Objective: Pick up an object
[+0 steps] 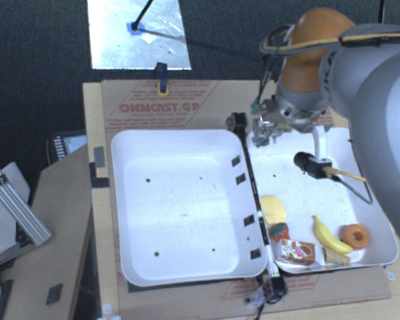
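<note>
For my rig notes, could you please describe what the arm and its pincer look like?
The arm is bulky, smooth grey, with a rounded orange band above the wrist. Thin dark and yellowish cables loop over that band. The pincer is a small metallic assembly beneath it.

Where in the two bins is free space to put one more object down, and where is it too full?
The left bin has a bare floor from wall to wall. In the right bin, the middle patch between the gripper and the yellow piece is bare. The near end is crowded: banana, orange ring, small packet.

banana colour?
Yellow; the banana shows in the camera view, in the right bin.
</note>
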Controlling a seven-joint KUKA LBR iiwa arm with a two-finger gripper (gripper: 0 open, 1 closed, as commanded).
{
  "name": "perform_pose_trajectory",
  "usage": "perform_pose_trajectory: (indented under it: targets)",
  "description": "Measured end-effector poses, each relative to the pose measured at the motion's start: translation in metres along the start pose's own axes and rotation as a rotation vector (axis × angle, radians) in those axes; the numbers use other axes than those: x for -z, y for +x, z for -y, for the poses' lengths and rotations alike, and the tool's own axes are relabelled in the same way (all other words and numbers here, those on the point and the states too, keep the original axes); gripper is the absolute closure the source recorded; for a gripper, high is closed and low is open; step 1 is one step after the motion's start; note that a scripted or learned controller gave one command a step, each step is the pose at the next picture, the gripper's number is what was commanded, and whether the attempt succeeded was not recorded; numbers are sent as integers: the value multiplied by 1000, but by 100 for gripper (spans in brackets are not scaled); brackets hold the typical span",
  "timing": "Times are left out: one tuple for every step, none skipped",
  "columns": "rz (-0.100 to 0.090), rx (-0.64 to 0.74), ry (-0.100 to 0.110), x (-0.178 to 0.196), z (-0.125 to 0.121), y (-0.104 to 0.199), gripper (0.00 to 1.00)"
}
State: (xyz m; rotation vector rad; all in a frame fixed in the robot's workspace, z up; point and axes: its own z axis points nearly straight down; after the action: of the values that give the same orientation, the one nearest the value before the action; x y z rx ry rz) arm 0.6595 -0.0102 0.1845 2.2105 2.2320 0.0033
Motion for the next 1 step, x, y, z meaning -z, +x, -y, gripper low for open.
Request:
perform_pose_trajectory:
  targets:
    - [1, -2, 3, 3, 31, 36, 100]
